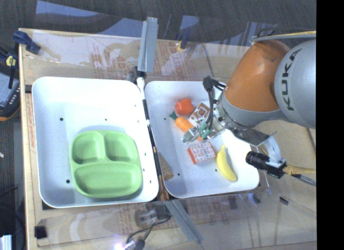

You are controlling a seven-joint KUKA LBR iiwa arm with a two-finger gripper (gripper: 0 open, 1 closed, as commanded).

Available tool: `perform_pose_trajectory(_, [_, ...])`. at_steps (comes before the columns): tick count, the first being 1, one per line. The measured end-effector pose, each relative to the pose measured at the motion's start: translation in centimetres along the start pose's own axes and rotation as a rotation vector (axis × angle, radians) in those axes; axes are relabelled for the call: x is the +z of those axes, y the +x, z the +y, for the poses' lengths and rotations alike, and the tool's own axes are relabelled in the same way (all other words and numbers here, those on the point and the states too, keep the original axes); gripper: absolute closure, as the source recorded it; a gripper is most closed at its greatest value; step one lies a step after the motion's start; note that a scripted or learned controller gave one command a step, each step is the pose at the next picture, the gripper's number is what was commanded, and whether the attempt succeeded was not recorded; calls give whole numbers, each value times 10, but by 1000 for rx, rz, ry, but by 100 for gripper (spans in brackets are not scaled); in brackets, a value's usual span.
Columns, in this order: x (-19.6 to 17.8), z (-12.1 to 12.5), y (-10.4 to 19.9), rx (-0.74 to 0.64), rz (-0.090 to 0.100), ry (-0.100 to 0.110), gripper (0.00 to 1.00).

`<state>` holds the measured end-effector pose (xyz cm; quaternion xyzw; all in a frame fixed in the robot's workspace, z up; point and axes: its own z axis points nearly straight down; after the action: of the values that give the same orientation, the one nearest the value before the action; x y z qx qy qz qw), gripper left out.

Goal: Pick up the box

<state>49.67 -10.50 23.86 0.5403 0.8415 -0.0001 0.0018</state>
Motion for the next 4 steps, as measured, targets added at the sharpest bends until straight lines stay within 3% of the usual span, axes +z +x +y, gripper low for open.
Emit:
perform_pose_trajectory(1, [-53,15,69,-79,3,1,100])
perform_pose_trajectory(2, [-205,17,27,-360,1,-2,100])
perform_pose_trajectory(3, [-70,13,15,-403,3,2,100])
perform_pose_trajectory(4, [21,-27,-11,-534,4,2,100])
